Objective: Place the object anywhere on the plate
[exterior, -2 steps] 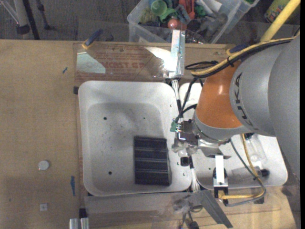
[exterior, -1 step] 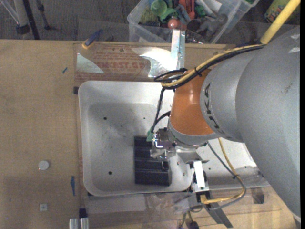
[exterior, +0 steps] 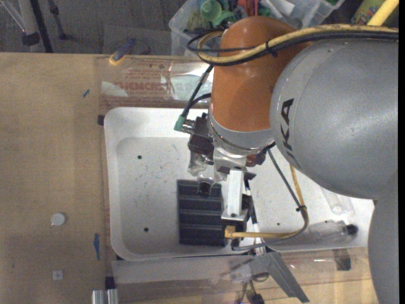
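A dark ribbed rectangular object (exterior: 199,215) lies flat on the floor of the left white bin (exterior: 133,170), near its front wall. My gripper (exterior: 206,185) hangs straight over the object's far edge, touching or just above it. The orange band and grey wrist hide most of the gripper from above. A yellow cable (exterior: 272,234) loops down beside the object's right side. I cannot make out a plate, and the arm covers the bin's right part.
A clear tub of colourful toys (exterior: 253,5) stands behind the bins. A plastic sheet with red lettering (exterior: 149,84) lies at the bin's far edge. A small white disc (exterior: 57,219) rests on the bench at left. Part of the right bin (exterior: 342,211) shows under the arm.
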Controlling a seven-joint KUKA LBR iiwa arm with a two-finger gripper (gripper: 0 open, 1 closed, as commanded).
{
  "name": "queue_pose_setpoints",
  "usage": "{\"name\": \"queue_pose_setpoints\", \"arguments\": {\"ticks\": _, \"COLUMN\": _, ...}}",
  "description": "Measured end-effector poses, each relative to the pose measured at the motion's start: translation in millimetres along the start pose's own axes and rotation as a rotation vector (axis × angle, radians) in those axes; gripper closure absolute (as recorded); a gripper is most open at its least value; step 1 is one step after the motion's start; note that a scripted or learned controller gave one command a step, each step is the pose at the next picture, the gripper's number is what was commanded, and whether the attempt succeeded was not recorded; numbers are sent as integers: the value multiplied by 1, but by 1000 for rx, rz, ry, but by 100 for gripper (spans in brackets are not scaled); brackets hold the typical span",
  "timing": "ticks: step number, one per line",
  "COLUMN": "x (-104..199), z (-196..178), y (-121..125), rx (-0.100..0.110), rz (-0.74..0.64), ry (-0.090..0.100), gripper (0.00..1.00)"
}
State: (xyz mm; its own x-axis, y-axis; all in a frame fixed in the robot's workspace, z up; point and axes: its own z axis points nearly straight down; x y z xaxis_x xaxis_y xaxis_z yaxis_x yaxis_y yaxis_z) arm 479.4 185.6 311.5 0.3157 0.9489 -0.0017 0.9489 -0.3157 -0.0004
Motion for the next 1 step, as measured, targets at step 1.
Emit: {"name": "queue_pose_setpoints", "arguments": {"ticks": 1, "x": 48, "z": 121, "y": 18, "rx": 4, "rz": 0, "ry": -1, "gripper": 100}}
